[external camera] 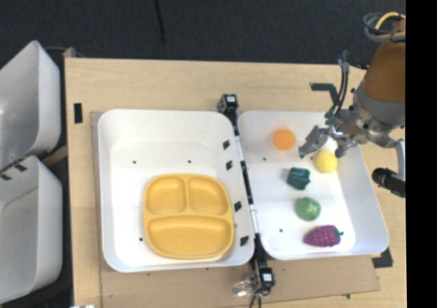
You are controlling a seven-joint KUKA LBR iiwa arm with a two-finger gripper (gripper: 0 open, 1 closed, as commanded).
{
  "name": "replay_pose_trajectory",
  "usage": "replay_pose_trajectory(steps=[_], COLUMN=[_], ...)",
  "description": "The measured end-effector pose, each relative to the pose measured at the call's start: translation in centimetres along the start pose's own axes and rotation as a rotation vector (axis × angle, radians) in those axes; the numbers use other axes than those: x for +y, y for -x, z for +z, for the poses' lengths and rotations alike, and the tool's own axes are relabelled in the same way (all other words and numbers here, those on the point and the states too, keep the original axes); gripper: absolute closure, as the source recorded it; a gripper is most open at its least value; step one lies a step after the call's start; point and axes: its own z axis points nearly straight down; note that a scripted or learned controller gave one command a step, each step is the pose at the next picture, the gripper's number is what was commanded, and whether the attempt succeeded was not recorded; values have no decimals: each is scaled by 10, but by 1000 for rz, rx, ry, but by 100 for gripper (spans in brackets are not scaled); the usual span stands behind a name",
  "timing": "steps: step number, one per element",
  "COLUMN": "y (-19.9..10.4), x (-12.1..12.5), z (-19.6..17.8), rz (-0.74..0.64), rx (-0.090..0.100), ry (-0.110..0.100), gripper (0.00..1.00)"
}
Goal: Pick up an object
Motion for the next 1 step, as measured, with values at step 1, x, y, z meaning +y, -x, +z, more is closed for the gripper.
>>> replay_pose_trajectory(steps=[1], y=[-1], x=[2], z=[-8], rz=[-2], rx=[-2], ry=[14], gripper=[0])
